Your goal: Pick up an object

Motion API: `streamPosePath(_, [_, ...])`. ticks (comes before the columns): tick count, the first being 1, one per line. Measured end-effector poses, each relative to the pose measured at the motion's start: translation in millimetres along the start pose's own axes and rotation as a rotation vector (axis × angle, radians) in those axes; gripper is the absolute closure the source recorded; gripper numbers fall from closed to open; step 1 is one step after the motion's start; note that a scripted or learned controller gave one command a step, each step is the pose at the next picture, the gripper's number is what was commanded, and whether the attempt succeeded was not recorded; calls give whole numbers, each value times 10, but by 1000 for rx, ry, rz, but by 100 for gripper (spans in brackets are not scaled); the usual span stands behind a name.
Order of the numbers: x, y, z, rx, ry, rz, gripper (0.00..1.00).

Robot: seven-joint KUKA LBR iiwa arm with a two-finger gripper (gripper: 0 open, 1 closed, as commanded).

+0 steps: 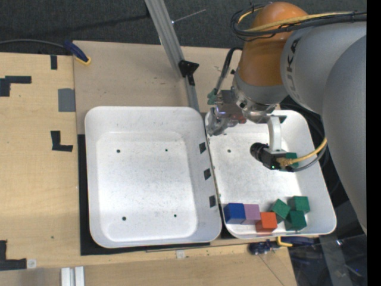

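Note:
Several small blocks lie along the front edge of the right bin [238,159]: a blue cube [235,213], a lilac cube [252,212], an orange cube [268,221] and three green blocks [293,211]. My gripper [219,123] hangs at the back left corner of that bin, close to its rim, far behind the blocks. The wrist and orange band above it hide most of the fingers, and I see nothing held there.
The left bin [143,177] sits beside the right one, their rims touching. A slanted metal pole [172,40] crosses the back, ending near the gripper. A cable with a black fitting [268,155] dangles over the right bin. The arm's grey body covers the right side.

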State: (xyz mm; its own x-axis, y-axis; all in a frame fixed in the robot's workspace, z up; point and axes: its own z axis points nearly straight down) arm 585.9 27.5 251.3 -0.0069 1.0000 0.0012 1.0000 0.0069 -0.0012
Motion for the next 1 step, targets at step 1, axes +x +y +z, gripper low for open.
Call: streamPosePath(1, [497,201,-21,-1,0,0,100])
